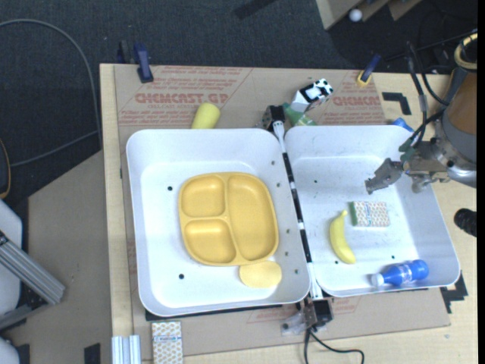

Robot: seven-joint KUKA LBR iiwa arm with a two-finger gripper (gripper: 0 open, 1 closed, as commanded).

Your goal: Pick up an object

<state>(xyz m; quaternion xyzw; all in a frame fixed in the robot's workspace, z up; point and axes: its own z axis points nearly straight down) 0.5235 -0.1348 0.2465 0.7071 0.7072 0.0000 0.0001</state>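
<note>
Banana [342,239] mid-bin, clear all round.

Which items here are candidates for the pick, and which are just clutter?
Candidates, right bin, near the gripper:
banana
patterned packet
blue bottle

Lying about:
yellow divided plate and yellow disc, left bin
yellow cylinder on the bench behind
</note>
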